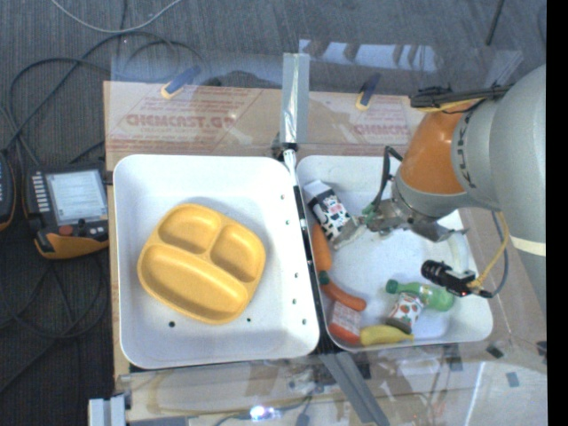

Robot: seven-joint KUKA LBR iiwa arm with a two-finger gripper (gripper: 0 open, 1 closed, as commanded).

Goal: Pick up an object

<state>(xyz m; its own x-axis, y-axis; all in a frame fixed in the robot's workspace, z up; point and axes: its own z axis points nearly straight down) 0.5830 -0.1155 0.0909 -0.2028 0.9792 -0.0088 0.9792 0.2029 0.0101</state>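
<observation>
In the right bin [470, 331] lie the candidate objects: a black-and-white carton [327, 209] at the upper left, 2 carrots [320, 248] along the left wall, a banana [386, 335], a small strawberry-printed carton [406, 309] and a green bottle [422, 292] near the front. The gripper [377, 216] hangs low just right of the black-and-white carton; whether it is parted or closed I cannot tell. The left bin [142, 344] holds a yellow 3-compartment tray [201, 261].

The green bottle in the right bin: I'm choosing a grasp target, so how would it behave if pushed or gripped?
The green bottle lies on its side, so a push across its rounded body would probably roll it. It looks like smooth toy plastic, likely light, stiff and somewhat slippery. It lies close to the small carton near the bin wall, so a nudge may jostle that too.
</observation>
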